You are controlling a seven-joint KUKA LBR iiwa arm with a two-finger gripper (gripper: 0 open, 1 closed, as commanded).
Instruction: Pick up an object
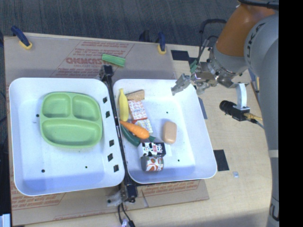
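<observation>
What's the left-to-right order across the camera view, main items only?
Green divided plate → banana → carrot → tan oval object → gripper, above the right bin's far corner.

Two white bins sit side by side: the left bin (19, 126) and the right bin (199, 145). The left one carries one green divided plate (71, 118). The right one holds one banana (123, 105), one carrot (135, 129), one tan oval piece (169, 131), one cracker-like square (135, 95), two small printed cartons (138, 111) (145, 125), one black-and-white box (153, 149) and what looks like one can (152, 164)
</observation>
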